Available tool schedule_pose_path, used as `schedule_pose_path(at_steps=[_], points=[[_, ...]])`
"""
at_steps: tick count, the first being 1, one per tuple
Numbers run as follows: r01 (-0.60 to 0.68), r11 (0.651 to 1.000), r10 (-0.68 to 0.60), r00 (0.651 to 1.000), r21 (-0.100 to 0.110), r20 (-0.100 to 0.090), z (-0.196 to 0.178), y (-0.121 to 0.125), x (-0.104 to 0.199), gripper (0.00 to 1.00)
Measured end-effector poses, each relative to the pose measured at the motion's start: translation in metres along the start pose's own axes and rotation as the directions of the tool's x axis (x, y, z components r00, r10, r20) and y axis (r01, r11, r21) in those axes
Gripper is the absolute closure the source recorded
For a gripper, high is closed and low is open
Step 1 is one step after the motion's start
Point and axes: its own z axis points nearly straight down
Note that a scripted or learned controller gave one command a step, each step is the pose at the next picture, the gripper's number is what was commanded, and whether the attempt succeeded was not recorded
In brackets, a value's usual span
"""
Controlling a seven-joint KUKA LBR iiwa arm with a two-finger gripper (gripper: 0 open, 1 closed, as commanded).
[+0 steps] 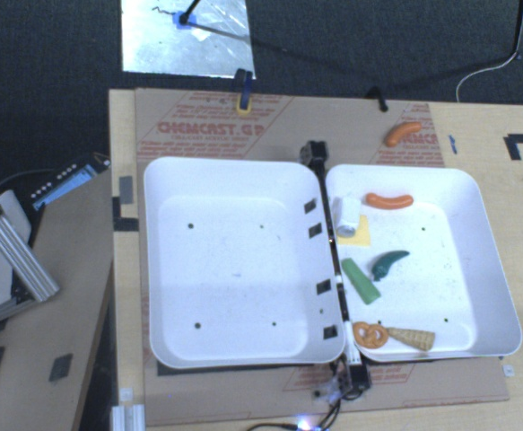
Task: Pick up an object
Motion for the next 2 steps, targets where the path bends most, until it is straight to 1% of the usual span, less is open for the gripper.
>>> schedule_pose_path(at_steps=[1, 2], points=[[-0.002, 1.000, 0.002, 1.000, 0.017, -0.006, 0.213, -0.002, -0.002, 1.00], [0.012, 1.000, -0.012, 1.000, -0.012, -0.003, 0.096, 0.002, 0.093, 1.00]])
